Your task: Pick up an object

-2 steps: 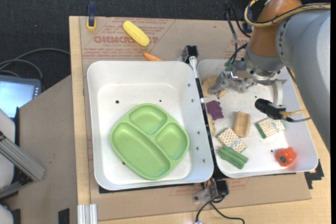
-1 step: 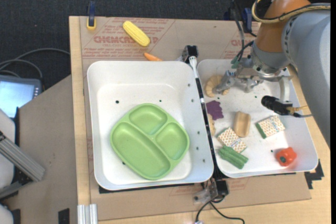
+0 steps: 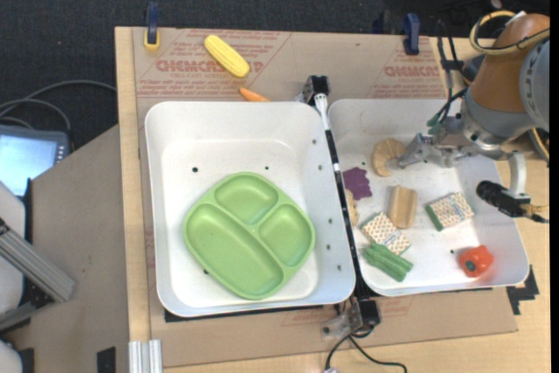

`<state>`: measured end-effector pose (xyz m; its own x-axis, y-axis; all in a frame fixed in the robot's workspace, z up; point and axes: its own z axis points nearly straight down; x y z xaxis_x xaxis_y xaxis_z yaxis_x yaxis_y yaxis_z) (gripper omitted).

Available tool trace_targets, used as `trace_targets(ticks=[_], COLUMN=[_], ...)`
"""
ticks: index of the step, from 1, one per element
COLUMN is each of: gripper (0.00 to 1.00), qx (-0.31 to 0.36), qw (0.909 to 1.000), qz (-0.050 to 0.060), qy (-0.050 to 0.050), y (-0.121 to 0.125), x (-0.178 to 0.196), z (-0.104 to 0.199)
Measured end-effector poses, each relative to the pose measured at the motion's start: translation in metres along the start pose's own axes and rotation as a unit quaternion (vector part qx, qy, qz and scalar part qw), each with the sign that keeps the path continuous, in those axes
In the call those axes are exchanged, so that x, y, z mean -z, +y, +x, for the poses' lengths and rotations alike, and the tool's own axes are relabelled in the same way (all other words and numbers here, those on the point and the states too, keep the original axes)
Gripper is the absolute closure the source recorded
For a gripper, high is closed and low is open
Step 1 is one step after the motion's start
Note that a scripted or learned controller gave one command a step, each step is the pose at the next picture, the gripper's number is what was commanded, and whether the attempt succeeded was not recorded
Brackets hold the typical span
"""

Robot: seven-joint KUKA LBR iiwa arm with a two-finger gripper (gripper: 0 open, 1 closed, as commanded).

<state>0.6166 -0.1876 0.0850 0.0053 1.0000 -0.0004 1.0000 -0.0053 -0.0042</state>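
My end effector (image 3: 409,155) sits low by the round tan cookie (image 3: 385,157), 12 o'clock in the right white bin (image 3: 515,268); can't tell its grip. It could bump it away w/o grabbing.

1. The divided plate (image 3: 249,233) is light green
2. Both bins (image 3: 166,144) are white
3. The corn cob (image 3: 226,55) is yellow; the small piece (image 3: 253,95) beside it is orange
4. 2 packets (image 3: 385,231) carry a checked pattern
5. The tomato (image 3: 476,260) is red-orange, the block (image 3: 402,206) tan, the scrap (image 3: 356,182) purple
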Motion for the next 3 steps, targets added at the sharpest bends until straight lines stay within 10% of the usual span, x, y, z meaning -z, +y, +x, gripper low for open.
trace_targets(ticks=[1,2,3], gripper=[0.0,1.0,1.0], qx=[0.005,0.003,0.005], qw=[1.0,1.0,1.0], qz=[-0.001,-0.002,-0.007], qy=[0.002,0.001,0.0], y=[0.005,0.005,0.002], x=[0.0,0.01,0.106], z=[0.067,0.063,0.117])
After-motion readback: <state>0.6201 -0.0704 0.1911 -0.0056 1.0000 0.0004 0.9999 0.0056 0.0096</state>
